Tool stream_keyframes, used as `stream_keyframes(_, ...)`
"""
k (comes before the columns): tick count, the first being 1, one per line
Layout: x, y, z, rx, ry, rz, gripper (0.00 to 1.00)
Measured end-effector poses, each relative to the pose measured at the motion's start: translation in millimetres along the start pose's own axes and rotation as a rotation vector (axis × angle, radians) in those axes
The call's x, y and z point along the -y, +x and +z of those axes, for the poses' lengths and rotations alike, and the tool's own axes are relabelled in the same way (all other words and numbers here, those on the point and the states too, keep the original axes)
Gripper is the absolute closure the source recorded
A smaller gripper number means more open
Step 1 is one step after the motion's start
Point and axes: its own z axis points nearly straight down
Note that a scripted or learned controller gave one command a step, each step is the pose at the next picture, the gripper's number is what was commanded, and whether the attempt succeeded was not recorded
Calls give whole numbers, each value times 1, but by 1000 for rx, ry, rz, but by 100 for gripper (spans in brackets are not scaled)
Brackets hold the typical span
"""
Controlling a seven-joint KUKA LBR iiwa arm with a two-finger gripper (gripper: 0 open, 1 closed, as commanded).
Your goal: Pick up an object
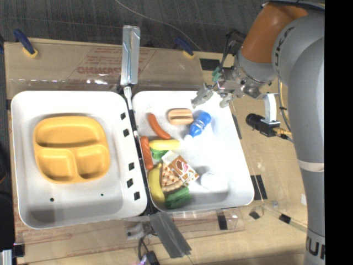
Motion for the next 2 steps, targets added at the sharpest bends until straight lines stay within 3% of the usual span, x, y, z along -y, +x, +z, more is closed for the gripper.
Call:
stream_keyframes(1,-11,-8,113,2,-9,-45,0)
stream_keyframes(2,-19,80,132,-1,0,-189,0)
